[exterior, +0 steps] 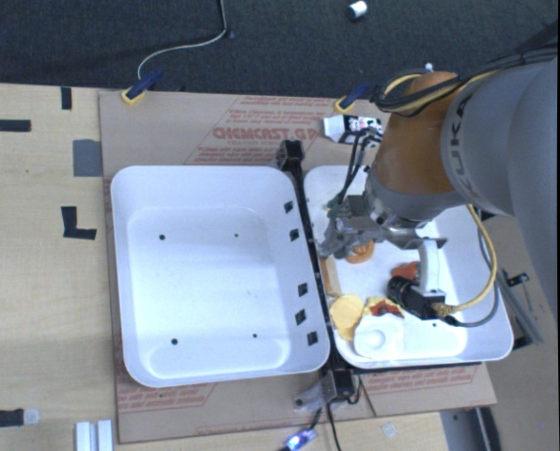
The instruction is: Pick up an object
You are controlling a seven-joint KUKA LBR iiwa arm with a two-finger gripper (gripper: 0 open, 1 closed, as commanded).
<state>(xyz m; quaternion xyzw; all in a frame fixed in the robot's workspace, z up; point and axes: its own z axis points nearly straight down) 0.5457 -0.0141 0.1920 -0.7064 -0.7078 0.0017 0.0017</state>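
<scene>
The arm [449,148] reaches in over the right bin [487,346], its orange band bulking above the wrist, and the end effector [344,238] hangs low near that bin's left wall, right by the divider where the two bins meet. From where I stand I cannot tell how the end effector is set; the wrist hides too much of it.

The things worth picking all lie in the right bin's near half. A small orange piece [359,253] sits just beside the end effector, almost under it. A yellow, roundish item [346,313] lies nearer the front by the left wall, a white round object [372,338] just beside it, and a red piece [404,272] a little to the right, near a black fitting on the cable. The left bin [205,271] holds nothing of interest.

The orange piece looks the natural target, though it may be partly tucked under the tool. To do this well, I'd say the descent should be centred squarely over that piece and kept off the bin wall, since a contact there could skew the grasp. Closing only once the piece sits properly between the tips, then lifting straight up, seems the safest course; the trailing yellow cable [491,261] should be watched for snagging.
</scene>
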